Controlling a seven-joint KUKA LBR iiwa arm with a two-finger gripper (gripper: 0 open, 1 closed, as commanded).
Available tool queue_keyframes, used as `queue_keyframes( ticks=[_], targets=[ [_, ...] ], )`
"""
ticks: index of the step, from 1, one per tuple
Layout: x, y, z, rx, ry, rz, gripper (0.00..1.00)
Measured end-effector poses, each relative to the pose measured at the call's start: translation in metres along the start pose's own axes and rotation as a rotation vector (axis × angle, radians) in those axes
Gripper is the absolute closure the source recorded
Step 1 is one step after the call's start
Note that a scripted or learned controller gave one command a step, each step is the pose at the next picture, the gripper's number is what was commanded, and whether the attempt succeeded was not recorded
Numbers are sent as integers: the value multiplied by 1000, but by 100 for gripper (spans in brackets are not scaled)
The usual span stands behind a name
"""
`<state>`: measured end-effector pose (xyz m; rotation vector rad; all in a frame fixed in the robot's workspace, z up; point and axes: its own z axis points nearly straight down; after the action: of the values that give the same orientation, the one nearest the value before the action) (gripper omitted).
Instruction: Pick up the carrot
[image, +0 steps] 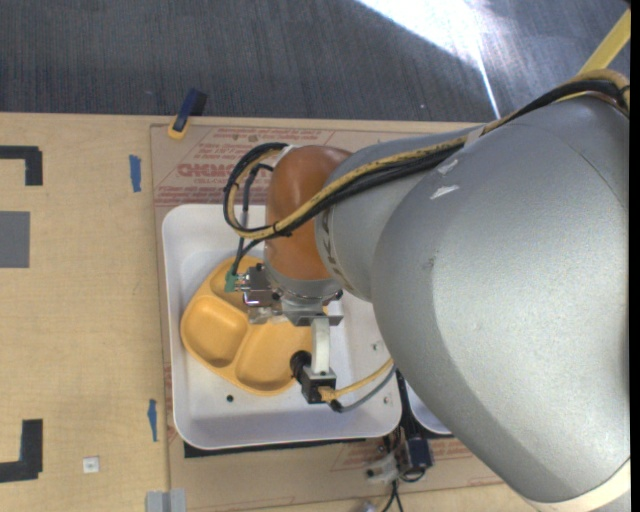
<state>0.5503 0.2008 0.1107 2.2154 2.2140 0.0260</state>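
Note:
My gripper (292, 318) hangs under the orange wrist band (298, 215), low over the middle of the left white bin (190, 260). Right against it on the left lies a yellow-orange lobed object (232, 340) on the bin floor, and the gripper's body overlaps that object's upper right edge. The wrist and the arm's big grey link (500, 280) hide what lies under the gripper and the bin's right part. I cannot make out a carrot shape among the parts that show.
Only a sliver of the right bin (425, 420) peeks out under the arm. Black and yellow cables (240, 195) loop by the wrist. The bins rest on a cardboard sheet (200, 150), with blue tape marks (135, 172) on the bench at the left.

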Motion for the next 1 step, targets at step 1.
queue_keyframes(
  ticks=[1],
  targets=[
    [-51, -31, 18, -3, 4, -74, 100]
  ],
)
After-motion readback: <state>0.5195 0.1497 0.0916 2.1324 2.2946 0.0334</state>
